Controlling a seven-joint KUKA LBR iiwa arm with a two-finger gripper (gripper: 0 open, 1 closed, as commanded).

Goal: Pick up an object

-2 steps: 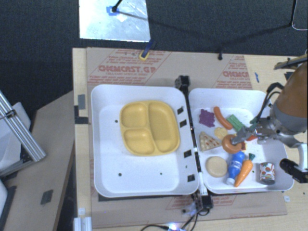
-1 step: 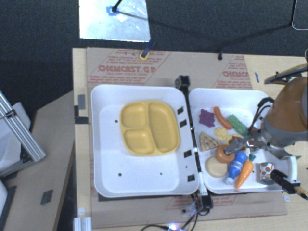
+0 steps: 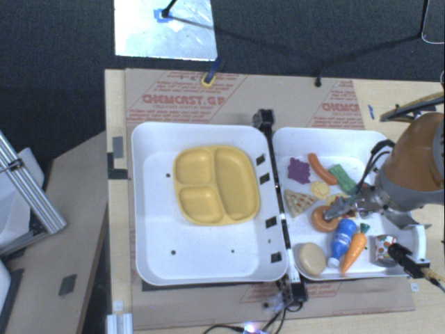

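2 white bins sit side by side on the bench. The left bin [image 3: 149, 207] holds a yellow plate [image 3: 215, 184] with 3 compartments. The right bin [image 3: 348, 141] holds toy food: a purple piece [image 3: 300, 170], a sausage [image 3: 322, 168], a green piece [image 3: 343, 175], a pizza slice [image 3: 300, 202], a donut [image 3: 322, 220], a blue bottle [image 3: 341, 237], a carrot [image 3: 354, 250] and a bun [image 3: 311, 258]. The gripper [image 3: 336, 209] hangs low over the donut; I cannot tell how wide it stands or whether it grips anything.

dark carpet floor [image 3: 55, 54], cardboard-covered bench [image 3: 236, 96]
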